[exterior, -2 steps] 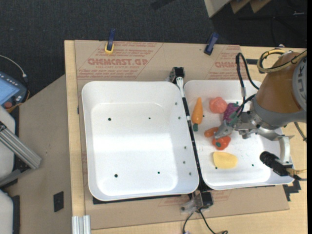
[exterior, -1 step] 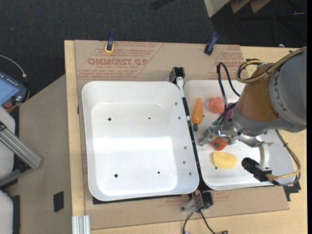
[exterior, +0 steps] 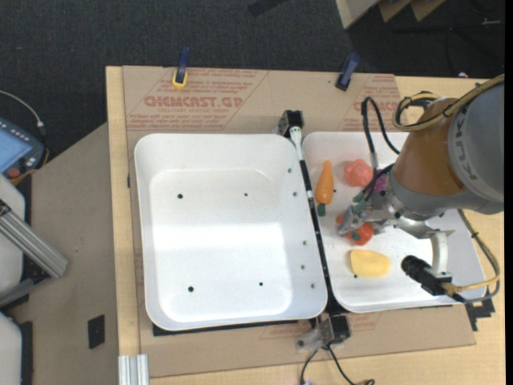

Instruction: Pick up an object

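Observation:
My gripper (exterior: pixel 353 223) is low in the right bin (exterior: pixel 401 295), near its left-centre. A small red-orange object (exterior: pixel 365 233) lies right at the fingertips; whether it is between them is unclear. An orange carrot (exterior: pixel 324 183) lies upright along the bin's left wall, just up-left of the gripper. A pink-red round object (exterior: pixel 358 172) sits above the gripper. A yellow object (exterior: pixel 369 264) rests below it toward the bin's front.
The left bin (exterior: pixel 160 159) lies beside the right one, split by a dark divider (exterior: pixel 309 207). The arm's orange wrist (exterior: pixel 425 163) covers the right bin's right half. Yellow and blue clamps (exterior: pixel 181 74) hold the cardboard base at the back.

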`<state>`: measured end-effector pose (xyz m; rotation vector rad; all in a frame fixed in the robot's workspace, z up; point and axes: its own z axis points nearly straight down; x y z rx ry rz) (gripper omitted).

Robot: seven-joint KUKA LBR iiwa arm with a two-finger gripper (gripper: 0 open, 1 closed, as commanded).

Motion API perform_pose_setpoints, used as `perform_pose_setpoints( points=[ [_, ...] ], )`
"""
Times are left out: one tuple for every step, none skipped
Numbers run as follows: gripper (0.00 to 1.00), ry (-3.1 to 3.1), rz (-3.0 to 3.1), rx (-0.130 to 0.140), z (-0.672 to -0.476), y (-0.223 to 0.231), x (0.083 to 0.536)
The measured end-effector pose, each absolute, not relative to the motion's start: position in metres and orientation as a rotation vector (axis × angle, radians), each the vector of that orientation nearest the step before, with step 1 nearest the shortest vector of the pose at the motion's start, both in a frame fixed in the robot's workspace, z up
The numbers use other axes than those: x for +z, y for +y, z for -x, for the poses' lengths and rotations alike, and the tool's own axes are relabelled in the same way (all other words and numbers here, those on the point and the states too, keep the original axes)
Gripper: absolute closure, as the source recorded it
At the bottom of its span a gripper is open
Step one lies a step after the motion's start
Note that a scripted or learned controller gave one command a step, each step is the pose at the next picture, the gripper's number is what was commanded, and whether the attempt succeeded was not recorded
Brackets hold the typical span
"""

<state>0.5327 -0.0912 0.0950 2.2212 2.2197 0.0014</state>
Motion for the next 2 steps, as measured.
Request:
perform_pose_setpoints(
  points=[
    [1.00, 2.224, -2.208, 0.014, -0.563, -0.038, 0.191],
    [1.00, 2.231, -2.211, 0.008, -0.538, 0.048, 0.219]
  ],
)
